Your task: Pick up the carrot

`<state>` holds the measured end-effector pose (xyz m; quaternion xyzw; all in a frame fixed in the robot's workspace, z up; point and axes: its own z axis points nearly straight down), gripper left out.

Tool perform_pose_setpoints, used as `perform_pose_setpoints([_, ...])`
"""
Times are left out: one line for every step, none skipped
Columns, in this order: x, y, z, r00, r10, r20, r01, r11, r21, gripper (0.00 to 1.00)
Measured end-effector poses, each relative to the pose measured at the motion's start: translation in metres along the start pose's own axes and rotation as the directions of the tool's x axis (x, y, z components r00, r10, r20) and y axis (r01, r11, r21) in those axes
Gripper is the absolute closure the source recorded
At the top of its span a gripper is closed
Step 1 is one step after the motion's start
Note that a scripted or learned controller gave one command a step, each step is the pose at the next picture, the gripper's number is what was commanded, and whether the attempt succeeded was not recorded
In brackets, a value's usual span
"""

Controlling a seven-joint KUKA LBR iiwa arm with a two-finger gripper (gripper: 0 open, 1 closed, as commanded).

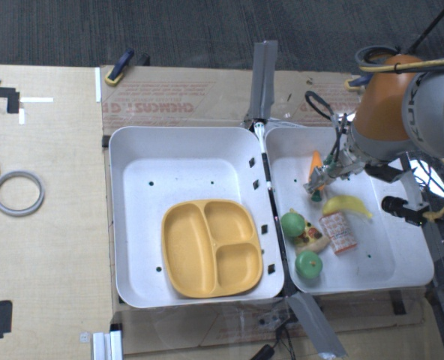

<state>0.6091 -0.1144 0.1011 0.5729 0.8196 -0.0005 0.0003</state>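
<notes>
The carrot [316,163] is a small orange sliver lying in the right bin [402,272], near the bin's back left part. My gripper [318,186] reaches down from the right, with its tip right at the carrot's near end. From this slant I cannot make out whether the carrot is in its grasp. The gripper body hides the carrot's lower end.
Close by in the right bin are a banana [348,205], two green round fruits [293,223] [308,264] and a red-and-white packet [340,233]. The left bin [132,201] holds a yellow divided plate [211,247]. A tape roll [17,193] lies on the bench at the left.
</notes>
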Motion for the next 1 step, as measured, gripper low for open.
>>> perform_pose_setpoints([0.0387,0.0498,-0.0904,0.972,-0.237,-0.001,0.237,0.972,0.002,1.00])
